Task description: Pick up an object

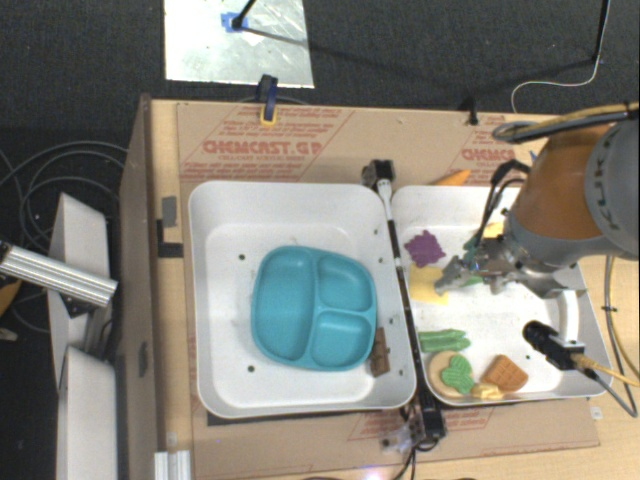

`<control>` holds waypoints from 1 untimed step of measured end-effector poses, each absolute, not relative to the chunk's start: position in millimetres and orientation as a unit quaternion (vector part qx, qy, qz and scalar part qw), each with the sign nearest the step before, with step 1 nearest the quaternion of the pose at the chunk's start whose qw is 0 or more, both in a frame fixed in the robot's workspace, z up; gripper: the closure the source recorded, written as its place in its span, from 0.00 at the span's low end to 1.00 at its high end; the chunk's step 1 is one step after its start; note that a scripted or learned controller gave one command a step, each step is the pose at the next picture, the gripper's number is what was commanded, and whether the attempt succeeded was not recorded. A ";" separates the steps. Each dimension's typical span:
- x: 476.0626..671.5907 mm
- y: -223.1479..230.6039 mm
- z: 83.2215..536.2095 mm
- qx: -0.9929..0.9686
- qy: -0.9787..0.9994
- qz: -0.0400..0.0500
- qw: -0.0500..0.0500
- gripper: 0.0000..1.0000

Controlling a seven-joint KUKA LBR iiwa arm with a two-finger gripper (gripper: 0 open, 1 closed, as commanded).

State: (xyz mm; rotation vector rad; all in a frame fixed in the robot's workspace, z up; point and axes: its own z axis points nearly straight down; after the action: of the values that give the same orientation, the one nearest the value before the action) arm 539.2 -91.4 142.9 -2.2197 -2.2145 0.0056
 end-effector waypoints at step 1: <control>621.8 -185.4 233.5 -0.708 -0.706 -0.003 -0.009 0.00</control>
State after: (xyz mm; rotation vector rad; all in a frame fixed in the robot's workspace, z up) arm 621.8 -185.4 233.5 -2.2372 -2.2314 -0.0086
